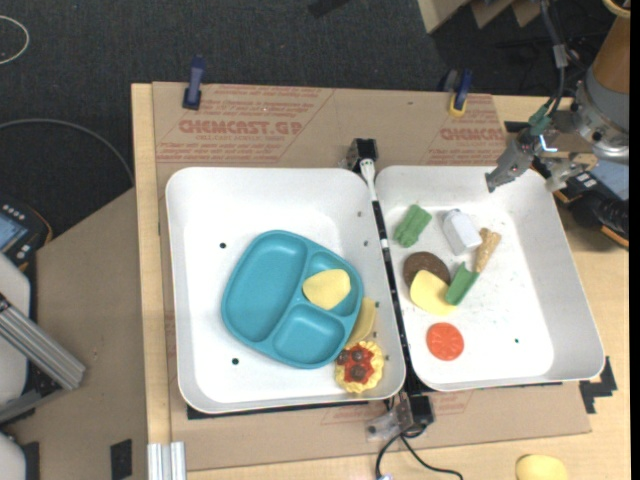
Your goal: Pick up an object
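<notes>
Blurring end effector (517,165) over right bin (560,258) rim.

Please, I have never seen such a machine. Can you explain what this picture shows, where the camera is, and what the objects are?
One camera looks down at a slant on a bench with two white bins. The left bin holds a blue plate with a yellow piece on it, and a toy pizza beside the plate. The right bin holds toy foods: a green piece, a white block, a brown disc and a red disc. The robot arm comes in from the right. Its gripper hangs over the right bin's far corner and holds nothing.
</notes>
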Robot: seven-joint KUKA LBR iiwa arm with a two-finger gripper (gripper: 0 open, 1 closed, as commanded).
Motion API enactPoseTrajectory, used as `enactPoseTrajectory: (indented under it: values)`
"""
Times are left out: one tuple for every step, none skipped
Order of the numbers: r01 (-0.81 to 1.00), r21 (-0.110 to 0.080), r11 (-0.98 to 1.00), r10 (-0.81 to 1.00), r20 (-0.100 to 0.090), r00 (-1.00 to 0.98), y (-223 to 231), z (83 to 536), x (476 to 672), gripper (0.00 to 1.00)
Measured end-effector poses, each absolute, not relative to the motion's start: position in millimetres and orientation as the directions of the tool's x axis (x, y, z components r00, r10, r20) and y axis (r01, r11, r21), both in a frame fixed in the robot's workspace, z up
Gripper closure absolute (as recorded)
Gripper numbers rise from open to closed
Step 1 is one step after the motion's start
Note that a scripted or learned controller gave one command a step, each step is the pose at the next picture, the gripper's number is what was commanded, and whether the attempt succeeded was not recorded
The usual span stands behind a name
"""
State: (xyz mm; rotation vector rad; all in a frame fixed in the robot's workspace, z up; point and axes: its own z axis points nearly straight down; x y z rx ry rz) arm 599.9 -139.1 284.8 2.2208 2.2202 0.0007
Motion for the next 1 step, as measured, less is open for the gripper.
enactPoseTrajectory:
  values:
    - [1.000,0.004,0.000,1.000,-0.001,0.000,-139.0,295.5,600.5,1.00]
